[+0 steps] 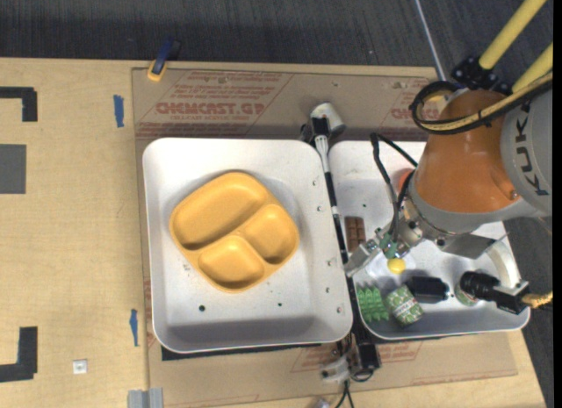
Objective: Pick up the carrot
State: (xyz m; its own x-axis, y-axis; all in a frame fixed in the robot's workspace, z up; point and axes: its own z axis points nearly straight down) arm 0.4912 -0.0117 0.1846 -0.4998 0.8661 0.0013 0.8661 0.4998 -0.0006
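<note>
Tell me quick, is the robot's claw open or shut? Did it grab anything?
Gripper: low in the right bin, but whether it is open, shut or holding something cannot be told from this view.

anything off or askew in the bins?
Nothing spilled or damaged. The yellow divided plate sits at an angle in the left bin, not squared to its walls. The gripper is low over the right bin, beside a green object.

I see a yellow-orange three-part plate [234,229] in the white left bin [167,169], right of it a white right bin [351,162], green studded block [372,303], black pieces [428,289], orange band [461,165] on grey arm [537,161]
</note>
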